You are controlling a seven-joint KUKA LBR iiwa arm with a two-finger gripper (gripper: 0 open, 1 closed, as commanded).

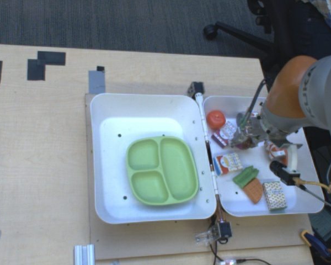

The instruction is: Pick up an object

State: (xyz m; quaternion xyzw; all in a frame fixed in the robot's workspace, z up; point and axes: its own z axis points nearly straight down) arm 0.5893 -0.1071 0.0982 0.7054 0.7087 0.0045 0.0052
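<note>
The bench (38, 164) is a light wooden surface carrying two shallow white bins side by side. All positions below are given relative to the right bin (309, 206), in the slanted view from above.

The left bin (107, 148) adjoins the right bin along its left wall. It holds a green divided plate (163, 170) with three compartments, lying flat near that bin's middle.

The arm (314, 95), grey with an orange band above the wrist, enters over the right bin's upper right corner and covers that part of it. The gripper (247, 132) is positioned low over the upper middle of the right bin, among the objects there. Whether the claw is apart, together or clamped on anything cannot be told, since the wrist body and clutter obscure it.

Candidate objects lie in the right bin. A red round object (215, 118) sits at the upper left, close to the left wall. A small pack with a red and white label (228, 162) lies at the centre left. A green object (245, 176) lies just below and right of the pack, touching an orange wafer-like piece (254, 191) beneath it. A speckled block (275, 195) lies beside the wafer, towards the lower right. A red and white item (279, 153) lies at the centre right, partly under the arm.
</note>
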